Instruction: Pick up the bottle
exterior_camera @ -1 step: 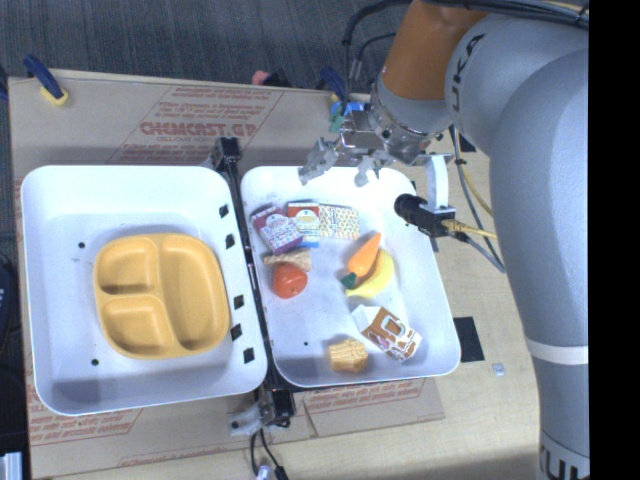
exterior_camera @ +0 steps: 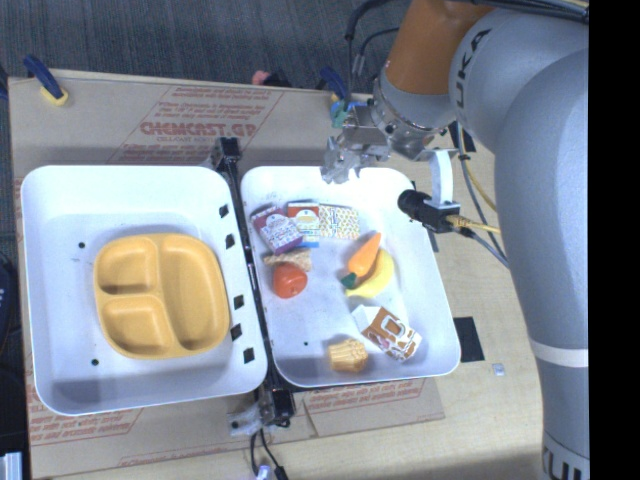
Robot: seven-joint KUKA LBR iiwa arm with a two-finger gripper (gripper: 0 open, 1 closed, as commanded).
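While the metal gripper (exterior_camera: 342, 164) hovers, jaw state unclear; glossy white bin (exterior_camera: 425, 308) below.

Small white plastic bottle with orange-brown label (exterior_camera: 390, 334): lying on its side, near right bin's front right corner, neck toward bin's middle.

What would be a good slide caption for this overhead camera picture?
Robot gripper poised above the right bin's far rim, toy foods scattered inside; a yellow tray sits in the left bin.
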